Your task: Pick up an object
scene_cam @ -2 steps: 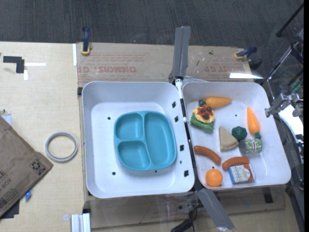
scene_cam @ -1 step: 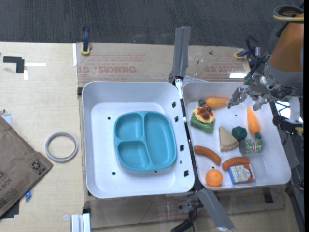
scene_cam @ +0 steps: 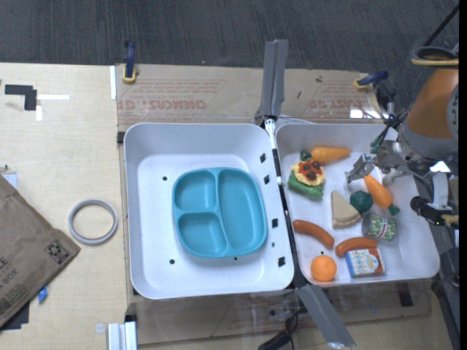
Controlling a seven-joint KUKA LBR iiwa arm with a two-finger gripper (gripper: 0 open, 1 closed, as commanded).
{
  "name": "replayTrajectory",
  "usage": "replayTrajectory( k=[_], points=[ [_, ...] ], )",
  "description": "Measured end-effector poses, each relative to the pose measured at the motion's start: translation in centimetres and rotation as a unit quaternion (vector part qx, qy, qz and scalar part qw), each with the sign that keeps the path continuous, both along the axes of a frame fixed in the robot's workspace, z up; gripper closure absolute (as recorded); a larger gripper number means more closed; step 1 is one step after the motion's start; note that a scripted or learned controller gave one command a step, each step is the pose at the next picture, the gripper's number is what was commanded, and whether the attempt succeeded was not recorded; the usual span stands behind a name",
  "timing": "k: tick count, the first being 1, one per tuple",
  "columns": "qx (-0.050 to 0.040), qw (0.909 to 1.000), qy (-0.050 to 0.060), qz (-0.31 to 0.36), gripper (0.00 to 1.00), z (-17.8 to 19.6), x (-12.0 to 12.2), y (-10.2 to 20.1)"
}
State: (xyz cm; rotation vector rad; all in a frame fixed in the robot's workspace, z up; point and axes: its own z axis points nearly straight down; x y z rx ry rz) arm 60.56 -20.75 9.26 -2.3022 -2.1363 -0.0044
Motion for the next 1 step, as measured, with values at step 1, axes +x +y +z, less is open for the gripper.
replayTrajectory(
  k=[1],
  points=[
    [-0.0009,1.0000,0.000,0.000,1.00,0.95,0.01,-0.10]
  ],
)
